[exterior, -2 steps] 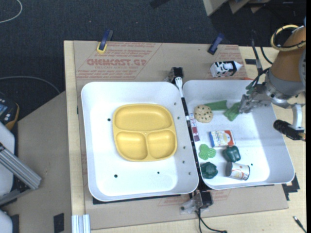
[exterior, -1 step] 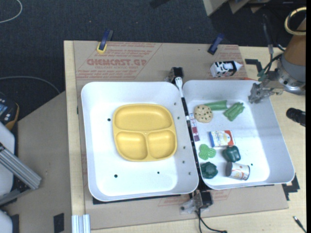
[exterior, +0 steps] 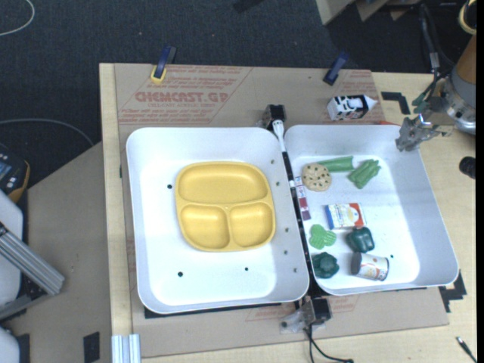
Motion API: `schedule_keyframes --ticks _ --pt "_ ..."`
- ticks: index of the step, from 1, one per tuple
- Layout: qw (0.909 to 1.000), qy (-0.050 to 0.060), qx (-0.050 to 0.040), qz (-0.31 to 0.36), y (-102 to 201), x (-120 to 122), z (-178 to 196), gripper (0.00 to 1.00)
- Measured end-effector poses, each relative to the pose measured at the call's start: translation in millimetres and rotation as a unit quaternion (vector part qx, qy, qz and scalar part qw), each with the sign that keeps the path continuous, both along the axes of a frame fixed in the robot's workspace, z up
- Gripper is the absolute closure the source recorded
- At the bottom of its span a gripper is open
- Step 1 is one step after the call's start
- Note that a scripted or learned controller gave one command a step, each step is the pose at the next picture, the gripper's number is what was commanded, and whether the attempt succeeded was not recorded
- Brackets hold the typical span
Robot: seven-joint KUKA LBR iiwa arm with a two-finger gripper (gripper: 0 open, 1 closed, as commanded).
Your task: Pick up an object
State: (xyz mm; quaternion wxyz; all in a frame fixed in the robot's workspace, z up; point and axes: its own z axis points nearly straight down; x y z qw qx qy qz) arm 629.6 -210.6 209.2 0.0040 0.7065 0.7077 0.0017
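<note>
Cookie (exterior: 316, 177) beside green beans (exterior: 336, 163), seemingly touching.

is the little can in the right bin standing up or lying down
Lying down. The can rests on its side near the front of the right bin, its long axis along the bin floor and one round end facing left.
</note>
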Motion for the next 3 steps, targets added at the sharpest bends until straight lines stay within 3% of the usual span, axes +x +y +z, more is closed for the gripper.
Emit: schedule_keyframes --ticks 1,3 --pt "1.0000 0.001 0.0004 0.000 0 1 17 1.00" --pt "1.0000 0.005 0.0028 0.002 108 4 12 1.00"
